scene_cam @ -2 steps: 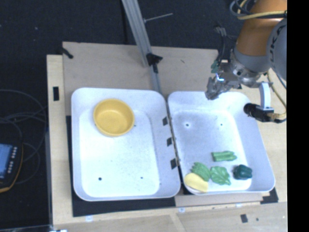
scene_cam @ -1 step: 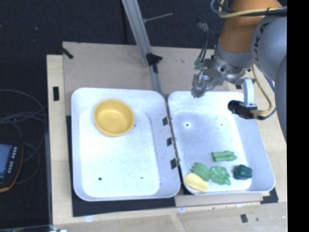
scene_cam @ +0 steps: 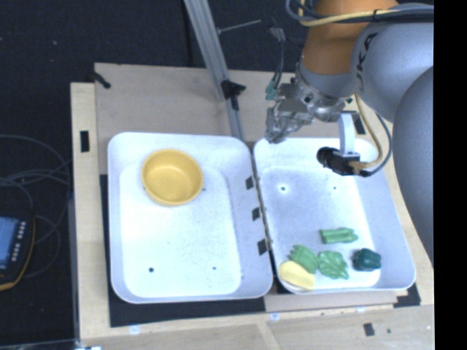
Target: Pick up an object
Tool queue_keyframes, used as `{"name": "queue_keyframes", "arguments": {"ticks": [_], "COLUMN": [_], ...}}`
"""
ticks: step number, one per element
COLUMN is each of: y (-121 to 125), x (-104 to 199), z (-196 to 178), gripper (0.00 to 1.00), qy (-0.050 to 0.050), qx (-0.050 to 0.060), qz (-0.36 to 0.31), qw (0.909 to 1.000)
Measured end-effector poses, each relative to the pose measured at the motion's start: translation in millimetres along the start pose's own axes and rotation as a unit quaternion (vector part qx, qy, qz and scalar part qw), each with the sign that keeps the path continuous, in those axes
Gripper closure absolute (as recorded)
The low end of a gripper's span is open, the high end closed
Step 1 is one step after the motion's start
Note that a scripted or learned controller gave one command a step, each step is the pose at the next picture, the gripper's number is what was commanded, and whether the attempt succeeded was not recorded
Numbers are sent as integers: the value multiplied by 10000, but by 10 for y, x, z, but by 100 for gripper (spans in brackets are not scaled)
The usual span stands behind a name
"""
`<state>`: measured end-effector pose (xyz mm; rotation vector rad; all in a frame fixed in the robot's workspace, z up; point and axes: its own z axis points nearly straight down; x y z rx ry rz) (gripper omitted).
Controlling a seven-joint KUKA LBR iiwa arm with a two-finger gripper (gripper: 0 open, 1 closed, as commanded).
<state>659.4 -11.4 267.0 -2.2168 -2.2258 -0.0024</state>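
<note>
Nearest, lower right of frame: yellow piece [scene_cam: 295, 274], three green pieces [scene_cam: 337, 235] and a dark green one [scene_cam: 366, 259] clustered in right bin [scene_cam: 292, 188] | long green piece's axis runs left-right | yellow bowl [scene_cam: 172, 176] in left bin [scene_cam: 175, 268] | gripper [scene_cam: 277, 132] at right bin's upper-left corner, holding nothing visible, grip state cannot be told | step: approach; next: travel to the cluster, descend.

Bench: we see a pale wooden top [scene_cam: 168, 100] under the bins.
Floor: we find it dark, nearly black [scene_cam: 44, 35], around the bench.
Left edge: we spot loose cables [scene_cam: 36, 168] and a handheld pendant [scene_cam: 13, 248] with a lit screen.
Pole: we note a grey metal bar [scene_cam: 208, 46] slanting behind.
</note>
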Motion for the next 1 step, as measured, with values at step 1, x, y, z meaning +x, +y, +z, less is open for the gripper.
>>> {"name": "queue_keyframes", "arguments": {"ticks": [1], "y": [30], "x": [543], "z": [172], "gripper": [100], "qy": [-5], "qx": [7], "qz": [5], "qw": [10000]}}
